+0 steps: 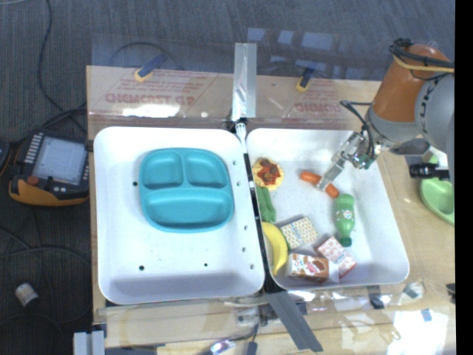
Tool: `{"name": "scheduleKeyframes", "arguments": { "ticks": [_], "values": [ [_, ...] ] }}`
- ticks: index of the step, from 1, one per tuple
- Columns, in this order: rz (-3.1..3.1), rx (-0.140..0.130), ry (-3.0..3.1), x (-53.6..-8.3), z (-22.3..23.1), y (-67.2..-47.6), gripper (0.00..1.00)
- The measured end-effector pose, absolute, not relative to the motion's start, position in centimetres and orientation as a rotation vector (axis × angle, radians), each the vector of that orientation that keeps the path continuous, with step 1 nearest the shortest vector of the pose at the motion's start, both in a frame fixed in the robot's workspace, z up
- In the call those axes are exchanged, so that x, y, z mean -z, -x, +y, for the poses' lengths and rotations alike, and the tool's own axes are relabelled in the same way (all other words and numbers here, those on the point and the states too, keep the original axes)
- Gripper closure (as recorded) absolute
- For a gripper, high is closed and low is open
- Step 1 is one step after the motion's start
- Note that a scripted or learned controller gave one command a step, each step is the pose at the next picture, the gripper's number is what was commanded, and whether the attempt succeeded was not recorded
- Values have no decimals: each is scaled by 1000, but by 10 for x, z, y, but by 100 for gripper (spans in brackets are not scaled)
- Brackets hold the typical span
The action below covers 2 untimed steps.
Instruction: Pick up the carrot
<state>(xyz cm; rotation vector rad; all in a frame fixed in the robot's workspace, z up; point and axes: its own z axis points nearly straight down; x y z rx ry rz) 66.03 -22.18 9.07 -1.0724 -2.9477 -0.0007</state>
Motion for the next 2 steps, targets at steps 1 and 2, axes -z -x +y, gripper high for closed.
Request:
{"name": "scheduleKeyframes", "arguments": {
  "ticks": [1, 2],
  "values": [
    [-3075, -7, 693, -89, -200, -647, 0],
    [-3081, 2, 696, -101, -199, -649, 100]
  ]
}}
